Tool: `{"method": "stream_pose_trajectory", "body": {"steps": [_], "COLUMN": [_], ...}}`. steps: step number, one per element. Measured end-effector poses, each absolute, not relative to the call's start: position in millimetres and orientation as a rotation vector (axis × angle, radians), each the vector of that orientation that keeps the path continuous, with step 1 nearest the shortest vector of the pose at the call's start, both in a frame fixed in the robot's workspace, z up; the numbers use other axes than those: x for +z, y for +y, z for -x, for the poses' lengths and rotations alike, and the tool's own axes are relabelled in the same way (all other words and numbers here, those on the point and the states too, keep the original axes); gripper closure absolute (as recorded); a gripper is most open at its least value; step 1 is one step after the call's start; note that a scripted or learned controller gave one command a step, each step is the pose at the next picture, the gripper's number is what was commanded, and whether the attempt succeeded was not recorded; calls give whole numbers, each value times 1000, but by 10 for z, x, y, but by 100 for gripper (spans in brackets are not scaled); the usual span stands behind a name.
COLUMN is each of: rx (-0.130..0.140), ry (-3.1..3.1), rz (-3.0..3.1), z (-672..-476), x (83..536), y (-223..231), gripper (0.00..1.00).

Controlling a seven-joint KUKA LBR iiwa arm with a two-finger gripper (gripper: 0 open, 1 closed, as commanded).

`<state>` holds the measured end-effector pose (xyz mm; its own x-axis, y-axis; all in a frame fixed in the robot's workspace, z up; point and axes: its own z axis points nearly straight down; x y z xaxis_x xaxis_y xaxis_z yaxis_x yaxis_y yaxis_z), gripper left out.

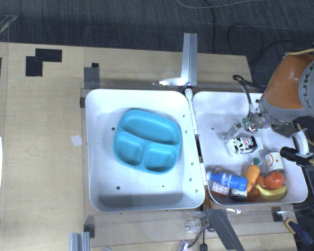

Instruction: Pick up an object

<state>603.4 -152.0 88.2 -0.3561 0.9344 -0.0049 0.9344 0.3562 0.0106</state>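
My gripper (239,138) hangs low over the middle of the right bin (214,109), at the end of the grey arm with its orange band (282,85). Its white and black tip points toward the bin's floor. Just in front of it, along the bin's near edge, lies a cluster of objects. There is a blue can (227,182), an orange carrot (253,174), a red tomato (274,180), a yellow banana (272,193) and a small white container (273,161). The gripper stands a little behind the carrot and the can, apart from them.
The left bin (102,192) holds a blue divided plate (146,140). A metal post (190,56) rises behind the wall between the two bins. A black cable (243,85) runs along the arm's wrist.
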Motion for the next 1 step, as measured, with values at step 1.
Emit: {"method": "stream_pose_trajectory", "body": {"steps": [1], "rx": [4], "ry": [2748], "rz": [-1512], "z": [-5951], "x": [1486], "y": [-1264], "gripper": [0]}}
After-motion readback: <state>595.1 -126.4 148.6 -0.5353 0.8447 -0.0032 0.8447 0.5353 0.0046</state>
